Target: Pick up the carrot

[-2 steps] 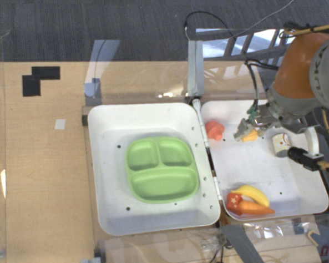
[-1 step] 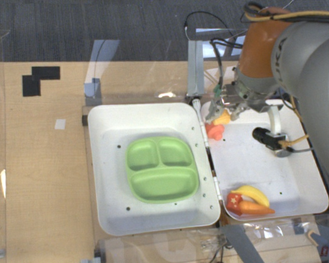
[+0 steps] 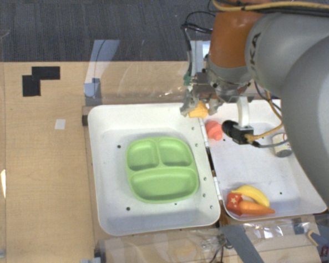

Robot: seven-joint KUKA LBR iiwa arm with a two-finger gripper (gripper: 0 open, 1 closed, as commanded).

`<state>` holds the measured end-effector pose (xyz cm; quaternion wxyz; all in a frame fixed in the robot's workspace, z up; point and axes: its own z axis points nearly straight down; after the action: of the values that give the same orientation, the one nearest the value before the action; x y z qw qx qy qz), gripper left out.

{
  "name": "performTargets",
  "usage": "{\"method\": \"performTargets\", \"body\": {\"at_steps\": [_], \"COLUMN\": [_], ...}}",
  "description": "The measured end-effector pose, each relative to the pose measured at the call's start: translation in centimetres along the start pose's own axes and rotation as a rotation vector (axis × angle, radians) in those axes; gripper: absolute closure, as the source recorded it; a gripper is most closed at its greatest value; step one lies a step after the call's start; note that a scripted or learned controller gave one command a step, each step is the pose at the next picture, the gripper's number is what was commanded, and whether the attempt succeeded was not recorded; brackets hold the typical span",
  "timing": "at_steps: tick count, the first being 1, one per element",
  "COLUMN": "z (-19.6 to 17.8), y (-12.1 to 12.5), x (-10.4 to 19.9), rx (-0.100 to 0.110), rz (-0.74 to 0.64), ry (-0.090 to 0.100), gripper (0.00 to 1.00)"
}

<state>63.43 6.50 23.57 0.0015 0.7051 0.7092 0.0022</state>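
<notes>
The carrot (image 3: 255, 207) lies in the right bin (image 3: 267, 172), down in the near-left corner, long axis roughly left to right with its tip pointing right. It touches a yellow banana (image 3: 251, 194) just behind it and a red tomato-like piece (image 3: 234, 200) at its left end, all three packed against the bin's near wall.

The gripper (image 3: 198, 106) sits at the far end, over the divide between the two bins, well apart from the carrot. A small yellow-orange piece (image 3: 198, 113) shows right at its tip; whether it is actually clamped or just lying under the tip cannot be told, and the gripper's opening cannot be told either. A pink object (image 3: 214, 130) rests just beside it in the right bin. The green divided plate (image 3: 161, 170) is in the left bin (image 3: 108, 159), not involved.

The step in hand looks like the approach to the carrot, not yet begun. To do it well, the arm (image 3: 233, 35) should travel toward the near-left corner of the right bin, staying high enough to pass over the pink object. The grasp should close across the carrot's short width, nearer its free right end, away from the banana and red piece. Corner clutter is the main risk: descending too far left could catch the tomato piece or the bin wall.
</notes>
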Motion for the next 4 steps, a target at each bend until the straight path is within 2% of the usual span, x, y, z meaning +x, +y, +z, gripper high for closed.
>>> {"method": "performTargets", "body": {"at_steps": [1,2,3,4], "z": [-3.9,0.2,-0.2,1.5], "y": [3.3,3.5,-0.8,2.2], "x": [4.5,5.1,5.0,7.8], "rx": [-0.002,-0.001,-0.001,-0.001], "rz": [-0.249,-0.774,-1.007,-0.672], "ry": [0.000,0.000,0.000,0.000], "gripper": [1.00,1.00,1.00,1.00]}}
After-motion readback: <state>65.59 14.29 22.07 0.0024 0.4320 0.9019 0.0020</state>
